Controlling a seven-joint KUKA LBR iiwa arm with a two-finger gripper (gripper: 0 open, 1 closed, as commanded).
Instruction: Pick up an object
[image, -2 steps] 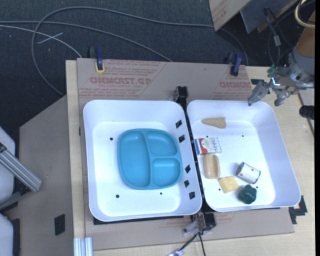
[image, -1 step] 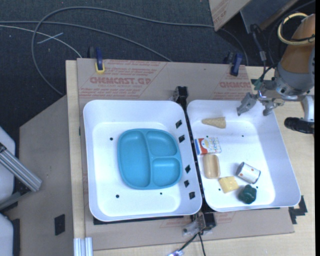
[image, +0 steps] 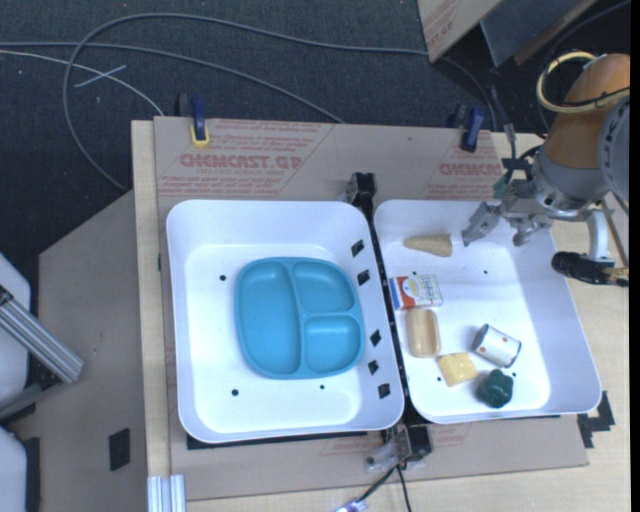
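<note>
The gripper (image: 497, 228) hangs over the right bin (image: 560, 330) near its 12 o'clock rim, fingers spread apart in a wide V with nothing between them. The nearest candidate is a pale wedge (image: 428, 245), lying flat just at 9 o'clock from the fingertips and apart from them. It looks like a toy bread or cheese slice: light, matte, probably foam or soft plastic, so it should give a little under the pads and not slip much. Its long axis runs 9 to 3 o'clock, so a pinch across the short width, 12 to 6, near the thicker middle seems best; the thin tip would likely bend away.

Further toward 6 o'clock sit a small printed carton (image: 415, 291), stiff and flat, hard to get fingers under; a tan roll (image: 422, 332), rounded and smooth; a yellow block (image: 457, 369), squarish and easy to pinch; a small can (image: 496, 345) on its side, hard, glossy, apt to roll; and a dark green lump (image: 494, 388) at the 5 o'clock corner.

The left bin (image: 200, 330) holds a blue divided plate (image: 298, 316), rigid smooth plastic, too broad for these fingers.
</note>
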